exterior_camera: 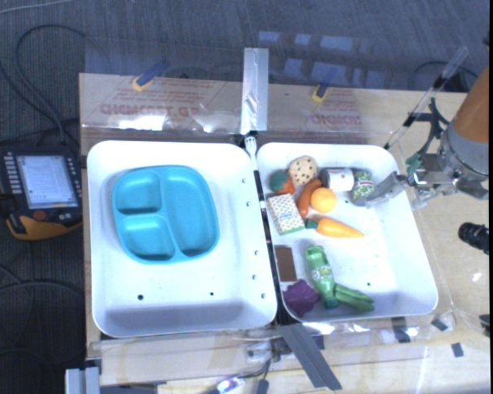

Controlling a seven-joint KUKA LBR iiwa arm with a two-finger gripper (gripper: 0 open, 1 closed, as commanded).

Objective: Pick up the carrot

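While the carrot [339, 228] lay in the right bin [394, 290] below an orange ball [323, 199], the tool [384, 189] was seen at the bin's upper right rim. Whether it was apart or together could not be told

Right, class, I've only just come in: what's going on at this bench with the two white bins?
A robot arm reaches in from the right, its gripper at the upper right corner of the right bin. That bin holds toy food, with the carrot lying loose in the middle, clear of the gripper. Nothing has been picked up yet. The left bin holds a blue divided tray.
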